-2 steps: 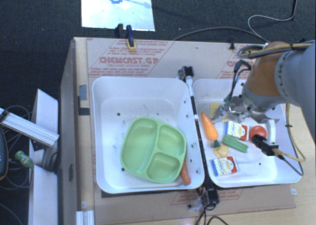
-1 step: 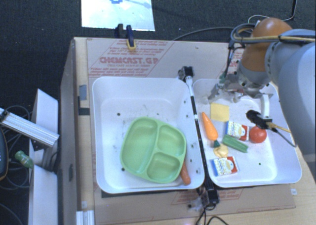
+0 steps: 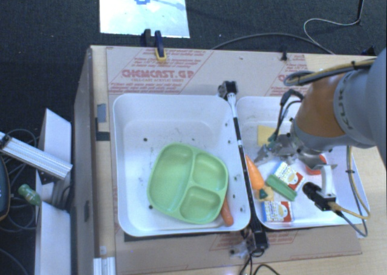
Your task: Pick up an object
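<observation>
step: reach | two-finger gripper [image 3: 270, 148] low in right white bin [image 3: 266, 106], spread, holding nothing | next: clamp green-edged carton [image 3: 285, 180]

- A blue-handled clamp [image 3: 158, 45] grips the far edge of the bench's printed board [image 3: 181, 71].
- A pale sheet [image 3: 143, 2] lies on the dark floor beyond.
- Cables [image 3: 329, 23] trail there (upper right).
- White box [image 3: 51, 141] stands left.
</observation>
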Robot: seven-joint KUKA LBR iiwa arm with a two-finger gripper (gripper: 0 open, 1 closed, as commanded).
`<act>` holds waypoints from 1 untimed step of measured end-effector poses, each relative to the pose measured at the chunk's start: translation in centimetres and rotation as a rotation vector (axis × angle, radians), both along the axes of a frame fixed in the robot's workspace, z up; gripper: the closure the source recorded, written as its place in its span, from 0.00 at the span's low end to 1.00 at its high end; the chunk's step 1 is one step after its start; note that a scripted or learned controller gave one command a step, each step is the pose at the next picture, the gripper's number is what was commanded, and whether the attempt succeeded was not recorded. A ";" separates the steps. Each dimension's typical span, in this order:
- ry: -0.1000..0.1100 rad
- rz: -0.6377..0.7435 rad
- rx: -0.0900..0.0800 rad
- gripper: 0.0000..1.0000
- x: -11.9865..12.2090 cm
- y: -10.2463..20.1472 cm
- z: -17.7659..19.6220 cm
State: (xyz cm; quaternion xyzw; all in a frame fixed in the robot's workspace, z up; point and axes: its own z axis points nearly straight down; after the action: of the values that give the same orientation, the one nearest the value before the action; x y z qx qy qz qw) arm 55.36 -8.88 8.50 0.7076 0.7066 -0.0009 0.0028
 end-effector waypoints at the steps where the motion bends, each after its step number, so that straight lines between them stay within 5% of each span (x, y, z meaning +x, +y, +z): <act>1: -0.002 0.001 0.002 1.00 0.1 0.1 1.0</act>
State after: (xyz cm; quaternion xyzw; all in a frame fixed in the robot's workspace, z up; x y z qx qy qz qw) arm 55.46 -8.79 9.53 0.7073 0.7069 0.0006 0.0027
